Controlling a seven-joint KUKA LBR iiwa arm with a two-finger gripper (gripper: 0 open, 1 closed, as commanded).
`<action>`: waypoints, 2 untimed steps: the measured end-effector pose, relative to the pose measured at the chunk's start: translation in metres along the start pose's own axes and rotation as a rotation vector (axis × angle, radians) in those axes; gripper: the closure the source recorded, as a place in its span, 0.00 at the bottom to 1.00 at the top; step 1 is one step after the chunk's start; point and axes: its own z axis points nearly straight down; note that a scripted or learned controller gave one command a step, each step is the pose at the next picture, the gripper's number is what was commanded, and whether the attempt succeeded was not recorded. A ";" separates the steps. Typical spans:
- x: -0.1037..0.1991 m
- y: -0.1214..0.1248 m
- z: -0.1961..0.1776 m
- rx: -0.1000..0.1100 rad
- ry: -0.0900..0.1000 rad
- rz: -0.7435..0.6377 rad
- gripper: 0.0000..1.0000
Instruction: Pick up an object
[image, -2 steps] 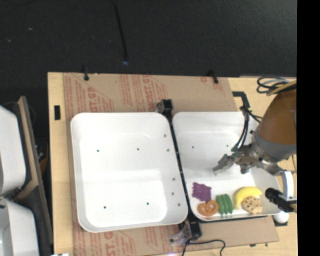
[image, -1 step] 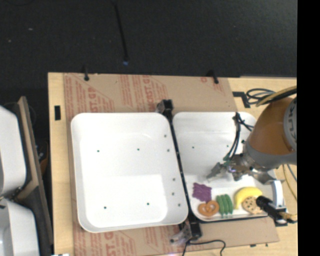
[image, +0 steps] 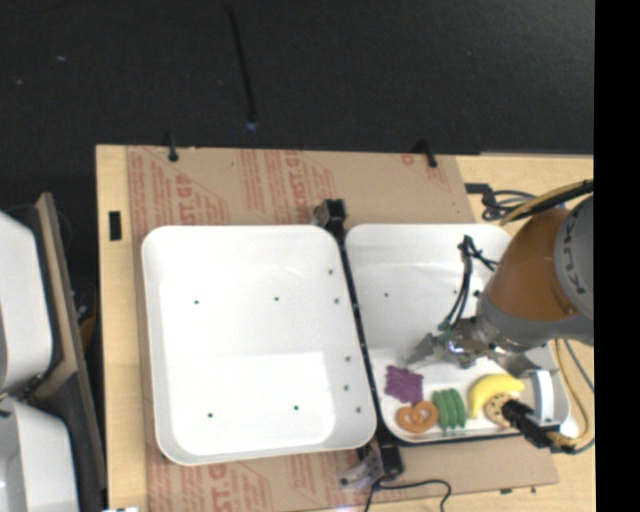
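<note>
A: Where does the arm (image: 545, 280) stand, and why there?

B: It reaches in from the right and hangs over the right bin (image: 410, 250), which makes sense, since every loose thing lies in that bin. The gripper (image: 445, 347) sits low over the bin's middle, just above the cluster at the near edge. I'd judge it is lining up for a descent, not lifting anything.

A: Are the jaws closed on something?

B: I cannot tell. The metal parts at the wrist are small and blurred, and I see nothing between them, so I would not say anything is held.

A: What is in the bins?

B: The left bin (image: 250, 340) shows bare white floor with a few dark dots. The right one carries a purple piece (image: 404, 382), just below and left of the gripper; an orange ring-shaped piece (image: 416, 417) in front of it; a green ribbed piece (image: 451, 408) right beside that; and a yellow banana-like piece (image: 493, 390) partly under the wrist. They crowd the near rim, close together, some perhaps touching.

A: Which one is the likely pick?

B: My guess is the purple piece, being nearest the gripper and freest of its neighbours. The crowding is the risk: a descent may nudge the green or orange piece instead. Both bins rest on a brown board on the worktop (image: 120, 320).
</note>
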 end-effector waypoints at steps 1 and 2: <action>-0.001 0.001 -0.012 -0.003 0.000 0.001 1.00; 0.003 0.010 -0.068 -0.007 -0.001 -0.001 1.00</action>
